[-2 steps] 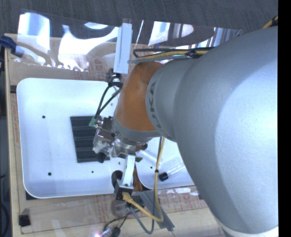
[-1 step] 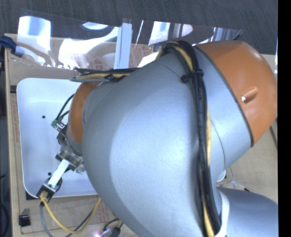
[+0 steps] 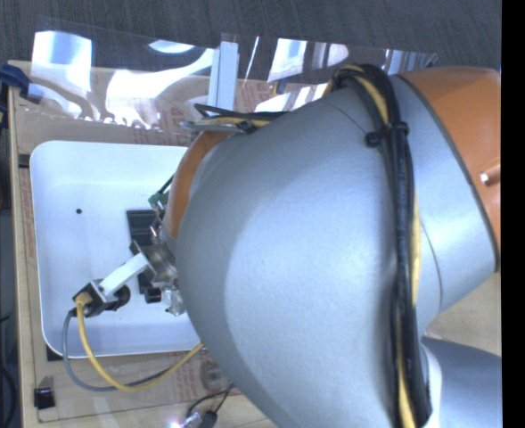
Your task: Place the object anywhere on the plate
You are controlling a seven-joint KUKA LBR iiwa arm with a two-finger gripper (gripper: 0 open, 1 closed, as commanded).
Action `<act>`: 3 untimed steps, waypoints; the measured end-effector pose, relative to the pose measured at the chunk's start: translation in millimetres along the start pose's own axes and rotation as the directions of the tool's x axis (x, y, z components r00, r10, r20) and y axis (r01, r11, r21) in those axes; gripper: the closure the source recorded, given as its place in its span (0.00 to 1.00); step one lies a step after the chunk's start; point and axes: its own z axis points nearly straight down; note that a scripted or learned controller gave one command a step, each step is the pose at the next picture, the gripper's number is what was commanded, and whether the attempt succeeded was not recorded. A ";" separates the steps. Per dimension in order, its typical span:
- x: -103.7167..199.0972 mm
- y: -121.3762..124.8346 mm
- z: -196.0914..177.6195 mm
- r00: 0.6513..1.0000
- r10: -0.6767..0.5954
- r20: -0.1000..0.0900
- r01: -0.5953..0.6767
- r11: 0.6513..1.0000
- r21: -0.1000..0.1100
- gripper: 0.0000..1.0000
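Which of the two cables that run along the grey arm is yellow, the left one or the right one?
The left one. It runs along the arm beside the black cable, which lies to its right.

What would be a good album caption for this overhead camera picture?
Big grey robot arm leans over a white bin, trailing a yellow cable.
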 end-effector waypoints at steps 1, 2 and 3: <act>-0.1 0.0 0.1 1.000 0.002 0.000 -0.002 1.000 0.001 0.00; -20.2 54.6 -135.8 1.000 0.010 -0.006 -0.010 1.000 -0.001 0.00; -20.2 54.0 -135.3 1.000 0.009 -0.004 -0.009 1.000 0.000 0.00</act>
